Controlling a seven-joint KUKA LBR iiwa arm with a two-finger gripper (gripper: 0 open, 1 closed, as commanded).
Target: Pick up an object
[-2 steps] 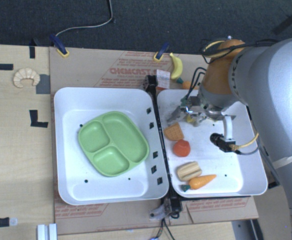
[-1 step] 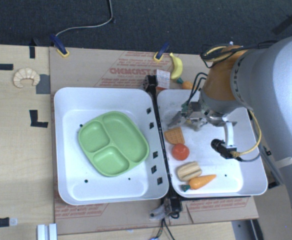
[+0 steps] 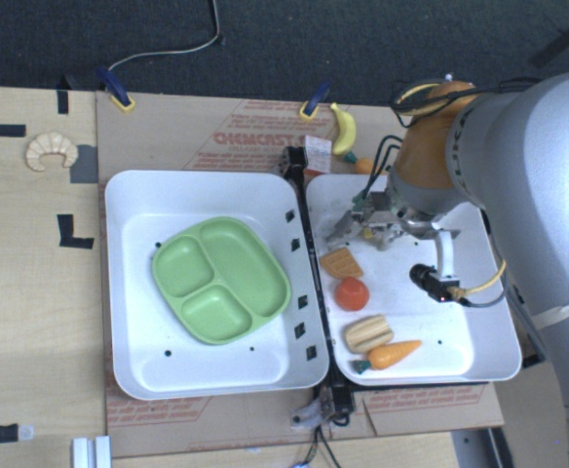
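Gripper (image 3: pixel 355 224) is hanging over the right bin's (image 3: pixel 479 354) upper-left area; can't tell its state from this angle, arm is covering it. Going near to far: carrot (image 3: pixel 394 353) and bread roll (image 3: pixel 367 331) are sitting at the front edge, tomato (image 3: pixel 353 292) behind them, orange wedge (image 3: pixel 341 262) just beside the tool, banana (image 3: pixel 343 130) lying outside the bin. Risk: items are crowding together, so a descent is likely nudging a neighbour or clipping the bin wall.

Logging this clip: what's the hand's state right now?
Hand: cannot be told; it sits low in the right bin, just above the orange wedge.
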